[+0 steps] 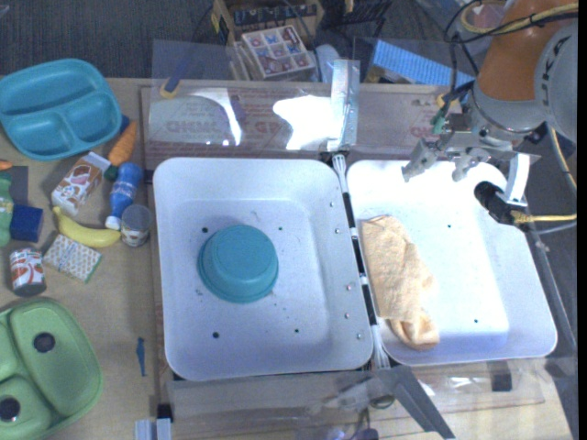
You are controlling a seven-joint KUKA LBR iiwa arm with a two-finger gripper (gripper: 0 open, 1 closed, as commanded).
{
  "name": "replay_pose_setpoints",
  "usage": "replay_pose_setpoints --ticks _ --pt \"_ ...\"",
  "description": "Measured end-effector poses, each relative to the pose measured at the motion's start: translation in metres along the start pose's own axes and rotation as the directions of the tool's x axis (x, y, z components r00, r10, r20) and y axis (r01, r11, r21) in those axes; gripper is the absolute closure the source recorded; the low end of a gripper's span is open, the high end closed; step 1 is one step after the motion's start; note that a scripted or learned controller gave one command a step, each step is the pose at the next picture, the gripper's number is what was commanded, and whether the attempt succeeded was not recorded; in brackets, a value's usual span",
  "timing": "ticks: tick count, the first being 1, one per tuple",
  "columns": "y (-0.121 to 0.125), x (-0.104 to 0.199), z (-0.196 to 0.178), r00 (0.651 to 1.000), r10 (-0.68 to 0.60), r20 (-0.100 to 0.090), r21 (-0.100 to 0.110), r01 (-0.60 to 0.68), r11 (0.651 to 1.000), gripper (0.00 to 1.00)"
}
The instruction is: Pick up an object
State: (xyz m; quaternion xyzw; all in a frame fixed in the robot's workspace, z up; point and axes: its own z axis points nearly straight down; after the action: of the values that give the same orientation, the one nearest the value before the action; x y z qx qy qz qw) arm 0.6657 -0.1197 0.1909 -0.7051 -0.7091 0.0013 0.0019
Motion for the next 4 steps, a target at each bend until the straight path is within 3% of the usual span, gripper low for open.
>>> replay_pose_setpoints --ticks 1,2,3,4 --pt "-0.047 0.005 0.035 1.000 -0.028 0.000 0.000 0.028 1.000 0.00" --pt "-0.037 -0.041 0.001 0.994 -0.108 0.003 -0.005 0.108 0.994 0.00" --pt "-0.068 -0.006 0.100 0.999 -0.043 0.001 -0.005 0.043 0.999 0.00" --pt "-0.082 0.021 0.102 0.997 -0.081 0.004 -0.015 0.081 0.997 0.00"
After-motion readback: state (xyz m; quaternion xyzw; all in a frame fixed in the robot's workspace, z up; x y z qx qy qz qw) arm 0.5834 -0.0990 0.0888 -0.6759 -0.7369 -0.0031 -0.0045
